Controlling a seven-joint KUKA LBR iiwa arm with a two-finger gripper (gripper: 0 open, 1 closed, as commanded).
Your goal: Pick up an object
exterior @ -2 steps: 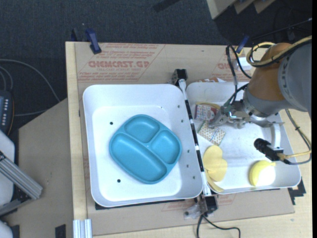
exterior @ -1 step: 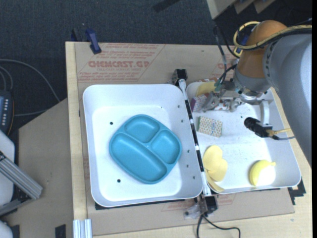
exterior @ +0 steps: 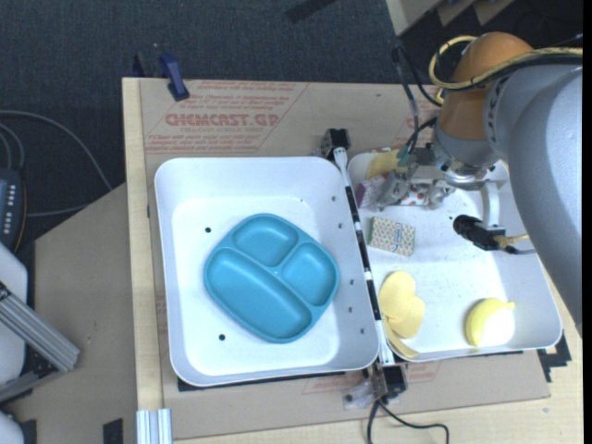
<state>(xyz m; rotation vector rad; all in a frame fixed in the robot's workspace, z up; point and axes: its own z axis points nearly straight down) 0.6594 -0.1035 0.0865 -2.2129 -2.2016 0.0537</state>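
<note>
The patterned packet [exterior: 392, 236] lay flat just below the gripper [exterior: 413, 191] in the right bin [exterior: 532, 336], and, unable to tell the gripper's state, I judged a straight, centred descent would serve best.

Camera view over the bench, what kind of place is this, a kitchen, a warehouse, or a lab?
Most likely a robotics lab bench. Two white bins sit clamped side by side on a cardboard-covered board, a grey arm reaches in above the right one, and loose cables trail over the carpeted floor.
</note>
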